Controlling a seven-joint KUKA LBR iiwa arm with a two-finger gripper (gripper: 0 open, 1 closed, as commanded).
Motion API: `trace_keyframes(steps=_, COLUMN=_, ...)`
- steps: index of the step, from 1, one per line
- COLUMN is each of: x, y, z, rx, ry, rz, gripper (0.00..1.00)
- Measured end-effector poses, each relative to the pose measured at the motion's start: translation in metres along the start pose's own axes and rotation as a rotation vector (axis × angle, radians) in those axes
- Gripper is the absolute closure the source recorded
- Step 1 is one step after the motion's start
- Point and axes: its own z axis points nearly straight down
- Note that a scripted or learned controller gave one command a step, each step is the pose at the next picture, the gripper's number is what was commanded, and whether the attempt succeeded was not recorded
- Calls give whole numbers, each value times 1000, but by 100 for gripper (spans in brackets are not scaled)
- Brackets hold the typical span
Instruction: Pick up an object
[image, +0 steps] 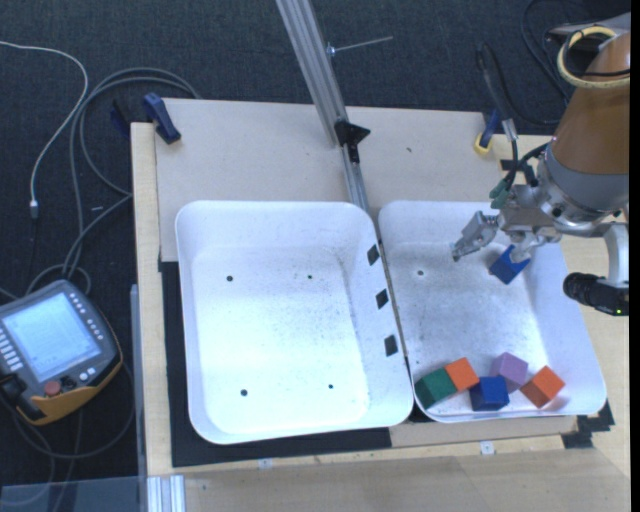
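A pale wooden bench (260, 150) on dark carpet bears two shallow white bins. The arm's upper part is cut off at the picture's top right corner. Over the right bin (440, 320), near its far right side, the gripper (495, 240) hangs with its fingers spread, one grey finger (470, 238) jutting left. A blue block (508, 266) sits just beside the other finger; whether it is gripped is hard to make out. Along that bin's near wall lie green (434, 386), orange (461, 374), blue (489, 393), purple (513, 368) and orange (543, 385) cubes. The left bin (270, 320) adjoins it.
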Motion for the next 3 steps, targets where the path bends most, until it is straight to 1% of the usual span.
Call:
trace_keyframes(steps=1, x=-70, y=-27, z=-14, rx=-2, ry=-4, rz=7, gripper=0)
trace_keyframes(steps=2, x=-104, y=-11, z=79, rx=9, ry=1, rz=3, gripper=0)
trace_keyframes(steps=3, x=-124, y=67, z=154, rx=-10, ry=-9, rz=-2, gripper=0)
